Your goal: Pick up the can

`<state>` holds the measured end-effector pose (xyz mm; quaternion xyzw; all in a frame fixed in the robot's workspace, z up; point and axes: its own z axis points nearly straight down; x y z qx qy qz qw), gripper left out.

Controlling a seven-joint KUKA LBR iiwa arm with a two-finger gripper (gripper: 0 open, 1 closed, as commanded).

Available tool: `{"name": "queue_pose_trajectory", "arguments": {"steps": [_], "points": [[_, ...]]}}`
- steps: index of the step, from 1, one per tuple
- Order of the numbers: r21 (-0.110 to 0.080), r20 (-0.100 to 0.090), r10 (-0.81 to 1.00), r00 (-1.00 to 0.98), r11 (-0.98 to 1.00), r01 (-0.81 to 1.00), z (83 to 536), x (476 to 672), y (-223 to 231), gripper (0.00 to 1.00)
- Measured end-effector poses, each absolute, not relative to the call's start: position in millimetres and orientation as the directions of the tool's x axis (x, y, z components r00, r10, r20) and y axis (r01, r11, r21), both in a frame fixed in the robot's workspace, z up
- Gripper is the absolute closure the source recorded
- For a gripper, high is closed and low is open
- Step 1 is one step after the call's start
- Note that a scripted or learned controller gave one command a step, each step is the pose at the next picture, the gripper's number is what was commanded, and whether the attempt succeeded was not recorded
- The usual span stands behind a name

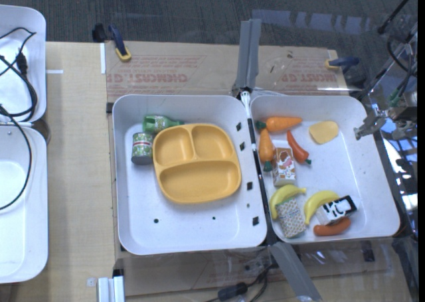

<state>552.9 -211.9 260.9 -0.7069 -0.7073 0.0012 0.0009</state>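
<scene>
The can (141, 147) lies in the left bin (126, 214), at that bin's far-left part, just beside the left rim of the yellow divided plate (196, 162) and perhaps touching it. A green bottle (158, 123) lies on its side just far of the can, also close against the plate's edge. Tucked between the plate and the bin's left wall, the can leaves little room on its right side, so a grasp would probably have to come from above and close along the free near-far direction.

The right bin (372, 181) holds the rest: two carrots (281, 123), a red chilli pepper (297, 147), a small juice carton (284, 165), two bananas (320, 203), a pale yellow chip-shaped piece (323, 132), a mesh-patterned pouch (291, 218), a black-and-white tag (338, 208) and a sausage (331, 228).

The gripper (369, 125) sits at the far-right edge of the right bin, above its rim, well apart from the can and with the whole right bin between them. The arm is mostly out of sight to the right. I cannot tell how the pincer stands, and nothing can be seen in it. By my judgement the reach toward the can is not yet begun
</scene>
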Motion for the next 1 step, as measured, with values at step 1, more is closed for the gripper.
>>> {"name": "queue_pose_trajectory", "arguments": {"steps": [1], "points": [[-0.004,-0.001,1.000,-0.003,0.003,1.000,268.8,553.4,-212.2,1.00]]}}
